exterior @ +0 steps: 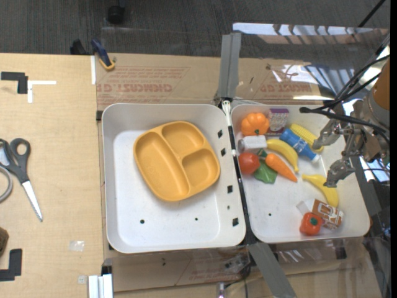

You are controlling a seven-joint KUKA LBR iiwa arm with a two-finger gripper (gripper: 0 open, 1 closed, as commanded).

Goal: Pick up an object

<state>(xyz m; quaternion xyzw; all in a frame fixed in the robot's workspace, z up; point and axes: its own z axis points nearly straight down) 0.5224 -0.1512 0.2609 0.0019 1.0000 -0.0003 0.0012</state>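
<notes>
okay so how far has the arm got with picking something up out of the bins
Done: the end effector has reached the right bin, fingers spread, above the small banana. In hand: nothing sits between its fingers. Left: closing on an item and lifting it. The toy food looks undisturbed, and the yellow divided plate sits alone in the left bin.

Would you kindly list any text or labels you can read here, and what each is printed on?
Red print on the cardboard behind the bins: mirrored and blurred, not legible.
Purple-labelled packet: print too small to read.
Small carton by the red toy: label too blurred to read.
Nothing else carries text.
</notes>
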